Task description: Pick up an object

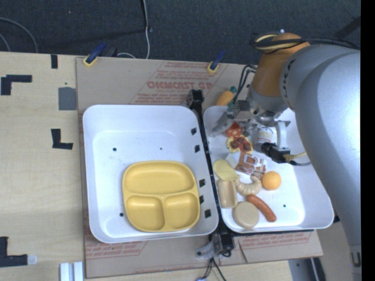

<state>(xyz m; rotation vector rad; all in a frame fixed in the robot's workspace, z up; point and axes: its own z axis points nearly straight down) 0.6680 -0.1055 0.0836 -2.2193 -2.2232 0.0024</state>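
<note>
Fingers (pixel 241 129) state cannot be told; they hang over red food (pixel 235 134) in right bin (pixel 304 212).

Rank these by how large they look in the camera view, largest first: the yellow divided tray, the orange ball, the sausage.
1. Yellow divided tray, by far the largest.
2. Sausage.
3. Orange ball, though it looks close to the sausage in area.

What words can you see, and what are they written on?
"CHEMCAST GP" in red on the brown cardboard sheet under the bins; the smaller red lines near it are too blurred to read.
The small printed packet in the right bin has markings too small to read.
</note>
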